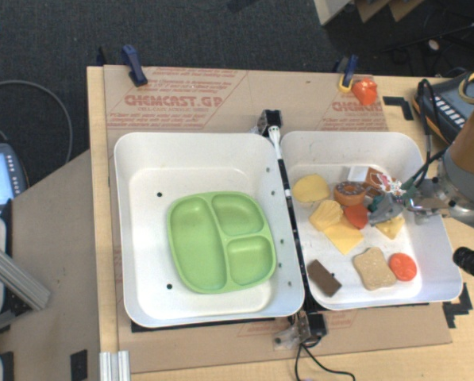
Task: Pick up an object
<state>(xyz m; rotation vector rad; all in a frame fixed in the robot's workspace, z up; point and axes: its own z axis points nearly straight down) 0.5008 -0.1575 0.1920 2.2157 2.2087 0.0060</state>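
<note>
The arm (467, 165) enters from the right and is cut off by the frame edge, so only its wrist and the gripper (382, 207) show over the right bin (435, 288). The fingers are small, grey and blurred against the food toys; whether they are apart or together cannot be told, and nothing can be seen clamped between them. Their tips sit low among a tight cluster: a red piece (356, 216) lies just beside them on the left, a brown doughnut-like ring (351, 191) just above that, and a yellow wedge (391, 227) partly hidden under the gripper body. A wrapped item (377, 178) behind the tips is hard to identify. Farther off in the same bin lie a yellow round piece (310, 188), cheese-like yellow slices (337, 225), a bread slice (374, 267), an orange ball (403, 266) and a dark brown block (323, 275). The left bin (137, 181) holds a green divided tray (221, 241). Both bins rest on the surface (181, 101).
</note>
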